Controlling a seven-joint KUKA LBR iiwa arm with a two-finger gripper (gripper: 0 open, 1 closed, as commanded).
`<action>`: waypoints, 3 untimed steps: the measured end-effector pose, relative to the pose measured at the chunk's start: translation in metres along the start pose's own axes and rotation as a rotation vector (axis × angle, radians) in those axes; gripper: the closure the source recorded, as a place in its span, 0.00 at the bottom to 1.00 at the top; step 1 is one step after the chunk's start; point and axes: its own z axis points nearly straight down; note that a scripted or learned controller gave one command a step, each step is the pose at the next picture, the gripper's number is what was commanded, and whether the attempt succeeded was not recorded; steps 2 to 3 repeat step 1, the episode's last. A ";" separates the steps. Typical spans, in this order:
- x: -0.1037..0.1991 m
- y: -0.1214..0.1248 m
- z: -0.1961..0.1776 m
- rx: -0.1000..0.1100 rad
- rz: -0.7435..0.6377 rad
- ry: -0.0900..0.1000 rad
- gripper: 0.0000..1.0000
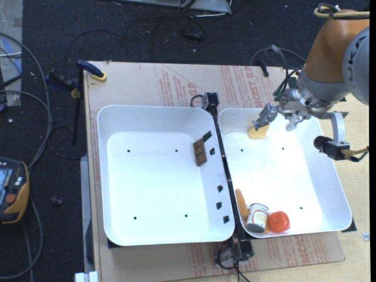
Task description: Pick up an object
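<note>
My gripper (278,119) hangs over the far part of the right bin (329,181) with its two fingers spread open and nothing between them. A small yellow wedge (257,133) lies on the bin floor just under the tip of the left finger (265,116); I cannot tell whether the two touch. In the near corner of the same bin lie a red tomato (279,221), a small can (257,216) on its side and an orange carrot-like stick (241,201). A brown chocolate bar (201,149) leans against the right wall of the left bin (117,157).
The black divider (222,163) runs between the two bins. A blue and yellow clamp (88,70) grips the board's far left corner. Cables and a handheld pendant (13,190) lie on the dark floor at left. The arm's orange band (329,46) rises at upper right.
</note>
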 end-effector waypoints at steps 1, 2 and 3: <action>-0.072 0.030 0.040 0.005 0.047 -0.001 0.00; -0.072 0.030 0.040 0.005 0.047 -0.001 0.00; -0.072 0.030 0.040 0.005 0.047 -0.001 0.00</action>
